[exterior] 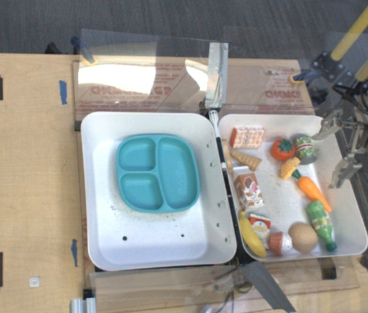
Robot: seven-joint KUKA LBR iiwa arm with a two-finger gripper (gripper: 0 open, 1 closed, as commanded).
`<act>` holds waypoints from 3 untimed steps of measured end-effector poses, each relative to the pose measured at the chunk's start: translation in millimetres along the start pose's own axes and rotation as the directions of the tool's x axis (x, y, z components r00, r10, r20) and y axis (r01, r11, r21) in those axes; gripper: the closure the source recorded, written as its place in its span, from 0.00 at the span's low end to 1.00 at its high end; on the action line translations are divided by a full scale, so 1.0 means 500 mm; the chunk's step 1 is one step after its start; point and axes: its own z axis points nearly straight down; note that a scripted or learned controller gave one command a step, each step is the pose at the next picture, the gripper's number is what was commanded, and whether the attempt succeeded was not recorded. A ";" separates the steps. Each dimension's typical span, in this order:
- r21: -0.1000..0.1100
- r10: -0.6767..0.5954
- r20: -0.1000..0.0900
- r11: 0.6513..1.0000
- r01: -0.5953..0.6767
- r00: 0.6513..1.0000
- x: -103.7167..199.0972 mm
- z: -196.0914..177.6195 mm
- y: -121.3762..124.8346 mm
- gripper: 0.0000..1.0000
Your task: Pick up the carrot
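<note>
The carrot [314,191], orange with a small green top, lies slantwise in the right part of the right bin [346,204]. It rests between a corn cob [290,168] and a green bottle [319,222]. My gripper [335,150] hangs over the bin's right rim, up and to the right of the carrot and apart from it. It is open, its two metal fingers spread with nothing between them.
The right bin also holds a tomato [283,149], a green and white vegetable [305,147], a pink box [247,137], a cone [245,158], a small carton [249,189], a banana [251,235] and a potato [303,237]. A teal divided plate [157,173] sits in the left bin [99,227].
</note>
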 end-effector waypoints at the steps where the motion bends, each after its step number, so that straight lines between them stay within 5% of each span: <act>1: 0.008 -0.112 0.012 0.994 0.112 0.994 0.134 0.244 0.011 0.00; 2: 0.010 0.042 0.019 0.999 -0.042 0.999 0.158 0.254 0.042 0.00; 3: 0.009 0.039 0.020 0.999 -0.039 0.999 0.155 0.233 0.045 1.00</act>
